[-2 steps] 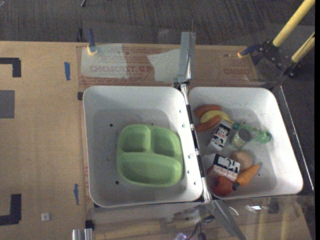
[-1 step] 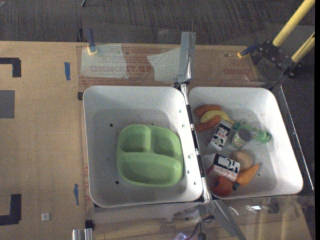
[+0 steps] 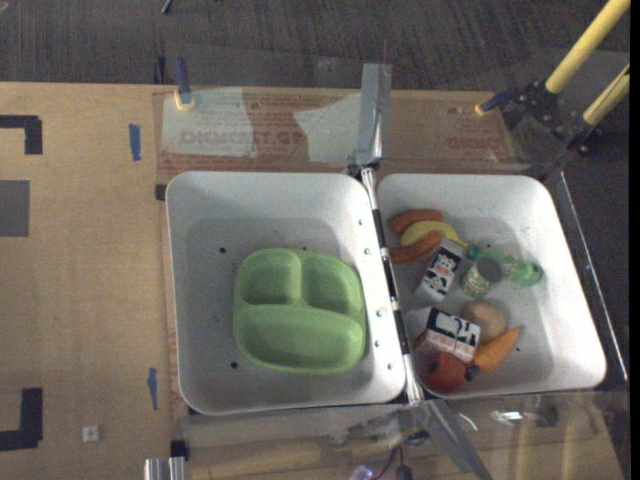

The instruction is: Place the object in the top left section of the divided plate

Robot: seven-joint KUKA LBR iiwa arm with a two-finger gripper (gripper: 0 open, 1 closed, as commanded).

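Note:
A light green divided plate [image 3: 299,313] lies flat in the left white bin [image 3: 200,228], with two small sections at its far side and one wide section at its near side. All three sections look bare, the top left section [image 3: 269,278] included. The right white bin [image 3: 560,268] holds several toy foods: two orange sausages [image 3: 416,218] around a yellow banana [image 3: 433,234], a small cow-print carton [image 3: 439,272], a green bottle [image 3: 503,270], a beige potato [image 3: 485,317], a carrot [image 3: 497,348], a black-and-white carton [image 3: 453,334] and a red tomato [image 3: 446,372].
A metal bar [image 3: 373,118] runs along the seam between the two bins. Yellow poles on a dark clamp [image 3: 585,48] stand beyond the bench's far right corner. Blue tape marks [image 3: 134,141] and black squares sit on the wooden bench to the left.

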